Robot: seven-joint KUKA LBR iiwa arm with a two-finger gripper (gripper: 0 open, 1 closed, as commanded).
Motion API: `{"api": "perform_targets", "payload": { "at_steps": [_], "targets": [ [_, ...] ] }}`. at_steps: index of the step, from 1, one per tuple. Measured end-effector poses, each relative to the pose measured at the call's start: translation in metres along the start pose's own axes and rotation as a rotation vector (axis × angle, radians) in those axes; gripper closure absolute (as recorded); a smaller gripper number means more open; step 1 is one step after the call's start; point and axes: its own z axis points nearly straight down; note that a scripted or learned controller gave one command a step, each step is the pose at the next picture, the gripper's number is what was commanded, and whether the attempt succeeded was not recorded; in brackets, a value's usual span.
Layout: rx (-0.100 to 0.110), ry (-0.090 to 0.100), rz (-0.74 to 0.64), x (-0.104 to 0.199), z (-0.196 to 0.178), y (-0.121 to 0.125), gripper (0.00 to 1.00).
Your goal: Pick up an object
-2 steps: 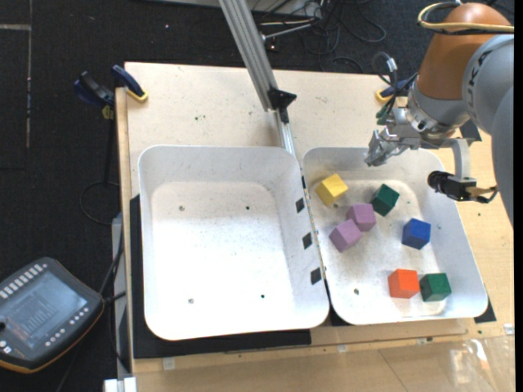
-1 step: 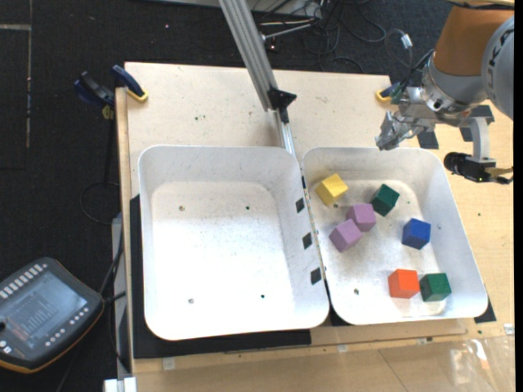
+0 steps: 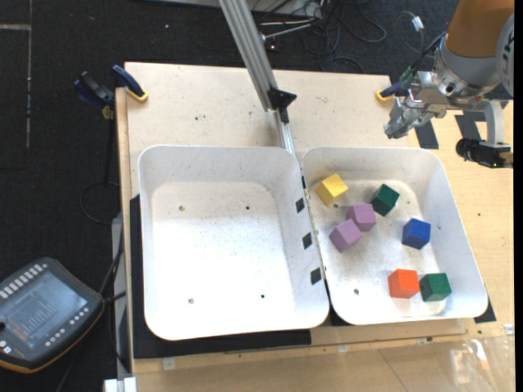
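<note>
Nearest my camera, in the right bin (image 3: 454,188), I list an orange cube (image 3: 403,283) touching a green cube (image 3: 435,286); further back a blue cube (image 3: 416,233), two purple cubes touching, one (image 3: 346,234) in front of the other (image 3: 364,216), a second green cube (image 3: 385,198) and a yellow cube (image 3: 332,189) near the divide. Left bin (image 3: 155,219): bare white floor with dark specks. Gripper (image 3: 398,126): above the bench (image 3: 204,96) behind the right bin, nothing held; I cannot tell its opening.
</note>
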Motion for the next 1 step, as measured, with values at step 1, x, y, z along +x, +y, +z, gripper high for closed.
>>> {"api": "perform_targets", "payload": {
  "at_steps": [1],
  "targets": [
    [0.008, 0.002, -0.004, 0.0505, -0.0035, -0.0252, 1.0]
  ]
}}
